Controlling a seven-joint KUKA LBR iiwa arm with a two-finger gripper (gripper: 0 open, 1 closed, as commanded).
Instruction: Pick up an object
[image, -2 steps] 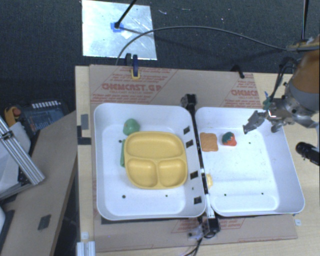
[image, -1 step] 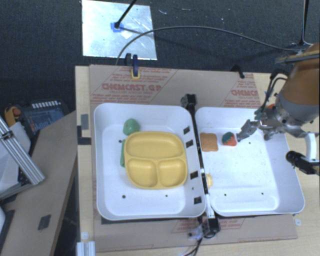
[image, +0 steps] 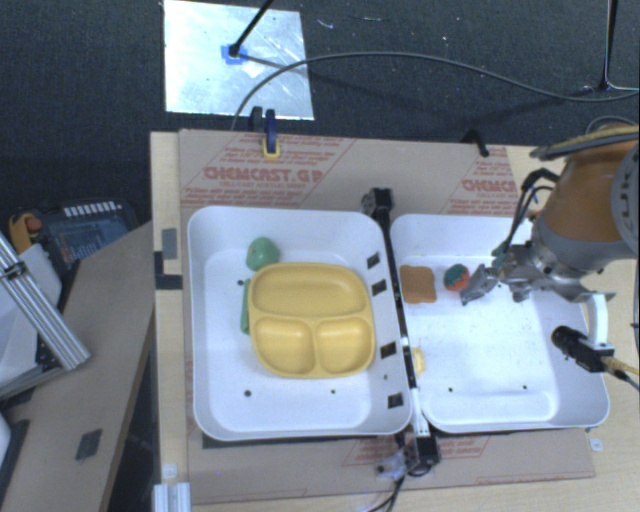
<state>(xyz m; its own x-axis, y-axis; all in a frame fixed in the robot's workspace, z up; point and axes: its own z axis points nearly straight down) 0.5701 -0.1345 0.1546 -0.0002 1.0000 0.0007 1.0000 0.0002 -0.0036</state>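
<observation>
While the gripper (image: 478, 285) hovers just at three o'clock of the ball (image: 456, 276), finger state indeterminate, approach is in hand; next, descent and closing.

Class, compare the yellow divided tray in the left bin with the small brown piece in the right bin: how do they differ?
The yellow tray is far larger than the brown piece. The tray is moulded into three compartments; the brown piece looks flat and plain. The tray partly covers a green object; the brown piece lies alone. Both rest on white bin floors.
</observation>
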